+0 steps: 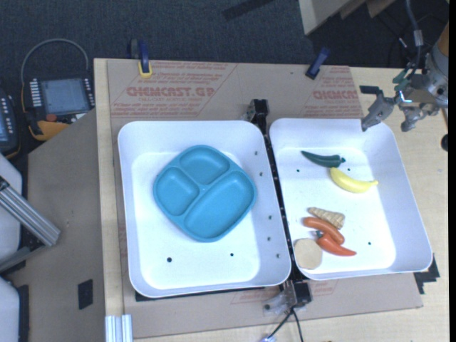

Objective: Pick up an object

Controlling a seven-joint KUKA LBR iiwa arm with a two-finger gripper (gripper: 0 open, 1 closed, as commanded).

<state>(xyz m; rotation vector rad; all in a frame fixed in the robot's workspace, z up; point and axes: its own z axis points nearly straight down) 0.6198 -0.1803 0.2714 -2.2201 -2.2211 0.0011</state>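
Pincer (390,117) wide apart, nothing held, above right bin (406,191) far edge. Advise: descend centred over banana (352,182), fingers straddling it.

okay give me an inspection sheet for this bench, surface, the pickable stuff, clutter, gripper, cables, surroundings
Surface: brown board bearing left bin and right bin.
Job's things: right bin holds green pepper, banana, two carrots, beige cone piece, round tan piece.
Clutter: blue divided plate in left bin.
Gripper: gripper open, above right bin's far right corner, holding nothing.
Cables: cable at front edge.
Surroundings: pendant at left.
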